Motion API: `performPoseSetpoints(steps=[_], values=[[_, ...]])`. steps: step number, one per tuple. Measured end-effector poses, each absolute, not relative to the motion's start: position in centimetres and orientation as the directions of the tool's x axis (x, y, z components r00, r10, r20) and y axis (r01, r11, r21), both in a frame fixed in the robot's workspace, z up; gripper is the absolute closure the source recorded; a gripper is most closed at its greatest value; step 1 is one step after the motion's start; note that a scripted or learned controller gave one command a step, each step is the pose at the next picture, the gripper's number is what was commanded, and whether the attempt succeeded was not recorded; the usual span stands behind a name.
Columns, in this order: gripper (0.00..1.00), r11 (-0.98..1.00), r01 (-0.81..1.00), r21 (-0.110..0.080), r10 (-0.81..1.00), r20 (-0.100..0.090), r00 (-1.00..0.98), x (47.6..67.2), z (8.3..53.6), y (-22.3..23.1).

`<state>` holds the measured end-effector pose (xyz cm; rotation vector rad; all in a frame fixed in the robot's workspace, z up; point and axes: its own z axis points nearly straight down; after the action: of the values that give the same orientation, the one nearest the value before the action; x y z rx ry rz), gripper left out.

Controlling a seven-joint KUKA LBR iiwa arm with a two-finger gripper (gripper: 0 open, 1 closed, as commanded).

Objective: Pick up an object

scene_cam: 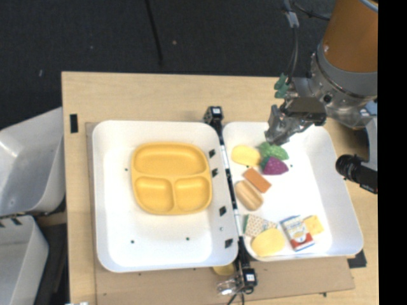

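- Wooden bench carrying two white bins; yellow tray lying in the left one.
- Hovering end effector low over the green toy in the right bin, approach step seemingly underway.
- Finger spread: cannot tell.
- Next: likely lowering squarely, avoiding the purple toy touching it.

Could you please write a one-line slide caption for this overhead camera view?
Grey-and-orange arm's end effector hovering over toy food in the right white bin; yellow divided plastic tray in the left.
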<state>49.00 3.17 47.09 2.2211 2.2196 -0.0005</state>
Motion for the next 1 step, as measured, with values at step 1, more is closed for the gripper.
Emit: performPoseSetpoints(steps=[1], values=[[1.0, -0.003, 1.0, -0.008, 1.0, -0.002, 0.003, 48.94, 35.89, 0.86]])
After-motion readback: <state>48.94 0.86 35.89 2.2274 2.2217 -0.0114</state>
